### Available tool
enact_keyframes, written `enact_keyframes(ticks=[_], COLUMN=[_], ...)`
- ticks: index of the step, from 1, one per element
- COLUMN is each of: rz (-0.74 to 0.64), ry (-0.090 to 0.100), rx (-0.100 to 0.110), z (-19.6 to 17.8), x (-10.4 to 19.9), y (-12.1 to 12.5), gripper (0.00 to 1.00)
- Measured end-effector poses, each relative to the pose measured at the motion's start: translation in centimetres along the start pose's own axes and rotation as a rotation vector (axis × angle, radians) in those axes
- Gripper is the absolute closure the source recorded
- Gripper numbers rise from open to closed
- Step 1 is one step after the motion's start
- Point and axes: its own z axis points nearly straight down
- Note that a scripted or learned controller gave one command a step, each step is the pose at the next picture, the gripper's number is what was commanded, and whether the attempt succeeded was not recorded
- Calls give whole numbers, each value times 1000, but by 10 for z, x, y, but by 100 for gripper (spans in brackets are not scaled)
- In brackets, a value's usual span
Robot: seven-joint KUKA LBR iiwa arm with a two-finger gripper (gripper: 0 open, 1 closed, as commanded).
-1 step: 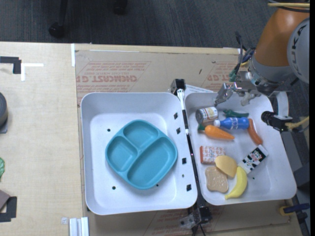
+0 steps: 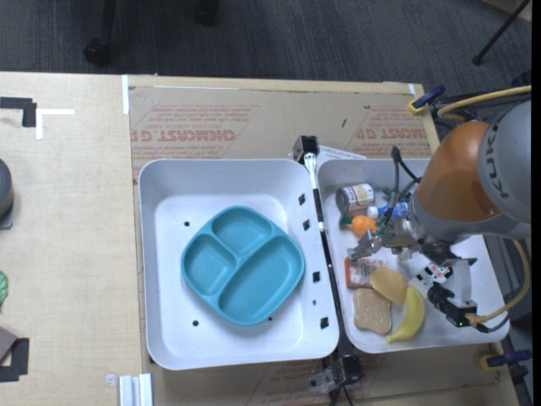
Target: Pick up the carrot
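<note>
Hand (image 2: 372, 242) sits low in the right bin (image 2: 490, 332), can't tell how its grip is set, right beside the carrot (image 2: 363, 224). Going left to right: blue plate (image 2: 243, 265) in the left bin (image 2: 161, 227), then a can (image 2: 356, 196), bread (image 2: 372, 311), chip (image 2: 389, 285), banana (image 2: 408, 315).

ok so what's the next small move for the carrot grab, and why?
Probably a short nudge toward the left bin, then descend. The gripper sits low in the right bin, just below the small orange carrot rather than over it. The can lies close behind the carrot and a red packet sits just in front, so keep the shift small.
</note>
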Motion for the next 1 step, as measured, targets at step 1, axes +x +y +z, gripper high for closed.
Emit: enact_keyframes(ticks=[1], rz=[238], ry=[-2], rx=[4], z=[4], x=[-18], y=[35], gripper=[0])
